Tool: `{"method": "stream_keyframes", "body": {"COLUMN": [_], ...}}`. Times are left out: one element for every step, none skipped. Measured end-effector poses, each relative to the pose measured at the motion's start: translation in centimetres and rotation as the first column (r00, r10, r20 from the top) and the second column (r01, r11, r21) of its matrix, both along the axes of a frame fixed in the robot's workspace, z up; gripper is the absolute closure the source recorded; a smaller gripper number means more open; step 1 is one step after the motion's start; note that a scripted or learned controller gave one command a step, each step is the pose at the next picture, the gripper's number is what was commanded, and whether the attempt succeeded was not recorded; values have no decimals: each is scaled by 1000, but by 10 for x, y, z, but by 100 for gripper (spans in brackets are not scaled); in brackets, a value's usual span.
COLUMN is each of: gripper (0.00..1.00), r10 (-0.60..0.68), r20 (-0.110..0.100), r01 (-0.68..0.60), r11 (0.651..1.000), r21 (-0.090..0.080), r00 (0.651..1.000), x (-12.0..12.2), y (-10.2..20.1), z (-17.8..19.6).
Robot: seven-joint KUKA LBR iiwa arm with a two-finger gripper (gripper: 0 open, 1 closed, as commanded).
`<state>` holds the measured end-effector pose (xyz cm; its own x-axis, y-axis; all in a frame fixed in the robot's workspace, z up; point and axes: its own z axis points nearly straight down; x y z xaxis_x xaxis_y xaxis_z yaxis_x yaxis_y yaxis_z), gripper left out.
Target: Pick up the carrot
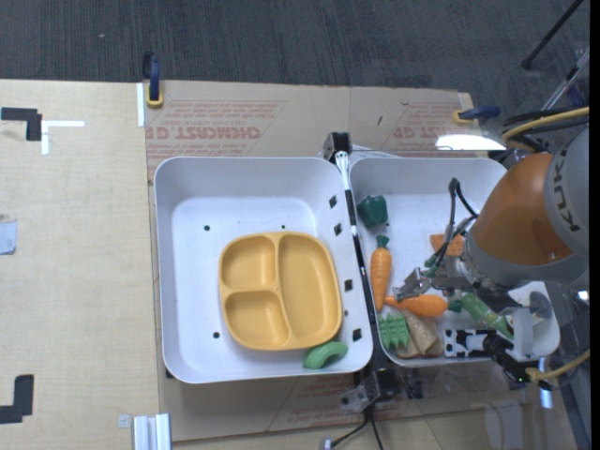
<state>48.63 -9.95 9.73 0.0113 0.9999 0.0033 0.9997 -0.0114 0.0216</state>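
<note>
right bin (412,172) | carrot (380,272) just left of gripper (419,284) | gripper state unclear

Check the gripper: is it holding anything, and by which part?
Cannot be told. The gripper sits low in the right bin, right over an orange carrot-like piece, but a grasp isn't visible. Another carrot lies free beside it.

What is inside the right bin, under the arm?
The right bin holds two carrots, a green pepper and corn. The arm covers its right side.
</note>
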Motion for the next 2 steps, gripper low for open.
{"method": "stream_keyframes", "body": {"gripper": [100, 0], "r10": [-8, -8], "r20": [6, 4], "r01": [8, 8], "r11": [1000, 1000], "r21": [-4, -3], "r00": [1000, 1000], "x": [3, 2], "y": [-3, -3], "z": [10, 10]}}
